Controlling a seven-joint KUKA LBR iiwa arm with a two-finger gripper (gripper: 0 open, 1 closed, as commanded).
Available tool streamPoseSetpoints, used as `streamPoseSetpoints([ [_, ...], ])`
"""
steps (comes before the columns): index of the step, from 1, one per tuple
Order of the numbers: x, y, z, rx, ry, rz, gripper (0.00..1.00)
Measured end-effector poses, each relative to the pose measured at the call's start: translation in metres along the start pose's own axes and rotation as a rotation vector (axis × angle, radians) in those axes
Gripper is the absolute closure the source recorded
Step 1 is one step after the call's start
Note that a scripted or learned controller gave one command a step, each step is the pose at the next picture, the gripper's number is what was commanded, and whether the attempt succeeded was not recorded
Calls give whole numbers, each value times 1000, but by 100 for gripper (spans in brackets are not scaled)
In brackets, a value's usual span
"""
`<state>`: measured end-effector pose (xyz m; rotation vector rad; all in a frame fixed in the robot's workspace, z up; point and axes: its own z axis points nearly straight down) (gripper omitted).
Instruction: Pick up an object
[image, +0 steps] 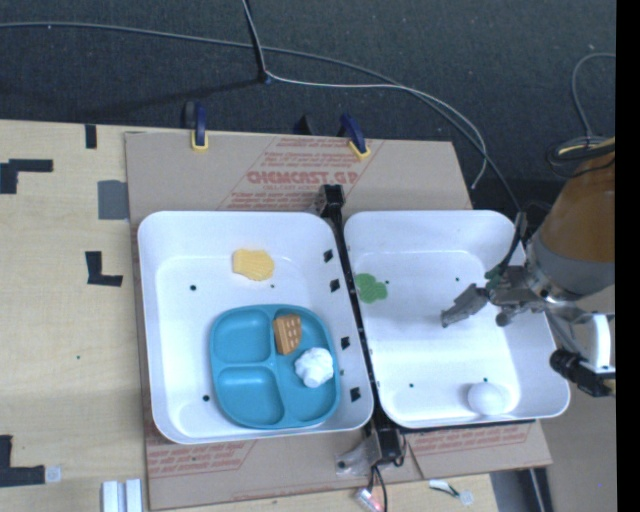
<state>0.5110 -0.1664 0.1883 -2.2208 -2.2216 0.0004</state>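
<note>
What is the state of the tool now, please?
Tool: over the right bin; nothing is seen between its fingers, and open or closed cannot be told.

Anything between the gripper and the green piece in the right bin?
Nothing visible. The gripper hangs over the right bin, and only bare white floor lies between it and the green piece by the divider. The white ball sits off that line, near the front wall.

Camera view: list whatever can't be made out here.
- Gripper: small and dark over the right bin; whether it is open or shut cannot be told.
- Arm: cut off by the picture's right side.
- White object in the right bin: pale on white, its shape unclear.
- Green object: too small to identify.
- Items on the blue tray, tan and white: too small to name.
</note>
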Motion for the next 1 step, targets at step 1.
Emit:
streamPoseSetpoints([
  [1,50,29,-97,-8,0,-5,0],
])
